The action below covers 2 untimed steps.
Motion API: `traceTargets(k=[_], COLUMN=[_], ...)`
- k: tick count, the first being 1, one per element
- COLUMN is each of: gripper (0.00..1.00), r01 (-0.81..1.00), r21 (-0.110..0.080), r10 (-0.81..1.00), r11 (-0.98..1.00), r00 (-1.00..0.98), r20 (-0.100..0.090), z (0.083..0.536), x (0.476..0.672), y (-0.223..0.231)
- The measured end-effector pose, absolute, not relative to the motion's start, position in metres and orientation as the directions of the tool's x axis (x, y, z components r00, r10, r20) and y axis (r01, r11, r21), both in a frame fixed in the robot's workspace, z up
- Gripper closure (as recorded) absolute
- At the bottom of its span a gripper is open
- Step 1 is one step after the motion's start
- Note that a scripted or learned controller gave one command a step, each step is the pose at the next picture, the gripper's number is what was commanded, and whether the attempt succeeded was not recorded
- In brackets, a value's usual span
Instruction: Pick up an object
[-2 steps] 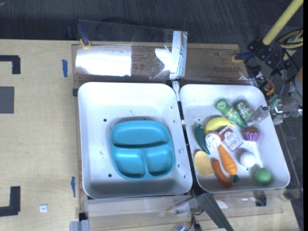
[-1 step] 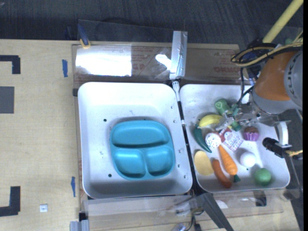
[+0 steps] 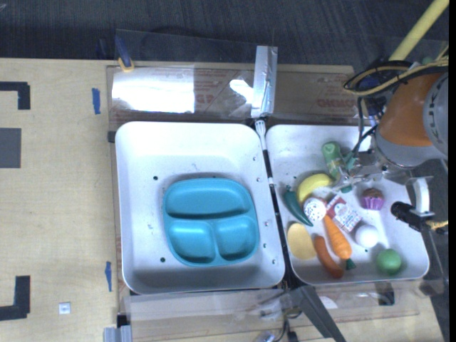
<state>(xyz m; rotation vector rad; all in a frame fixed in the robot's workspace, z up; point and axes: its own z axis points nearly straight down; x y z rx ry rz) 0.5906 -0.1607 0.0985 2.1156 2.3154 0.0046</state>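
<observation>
Gripper (image 3: 354, 164), finger state impossible to tell, poised just right of green toy (image 3: 330, 152), above banana (image 3: 314, 185).

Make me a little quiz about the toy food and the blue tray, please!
1. True or false: the blue tray sits in the left bin.
2. Which toy lies nearest the right bin's front right corner? A) green ball B) banana C) carrot
3. Fill in: the blue tray has ___ compartments.

Key: 1. true. 2. A. 3. three.
</observation>
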Motion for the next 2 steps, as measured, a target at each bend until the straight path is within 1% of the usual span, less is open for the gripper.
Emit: traceTargets(k=[1,2], gripper=[1.00,1.00], r01=[0.988,0.992], r21=[-0.073,-0.002], r10=[0.991,0.992], r11=[-0.136,-0.124], r00=[0.137,0.124], r20=[0.002,0.001], z=[0.091,0.114], x=[0.620,0.592], y=[-0.134,-0.110])
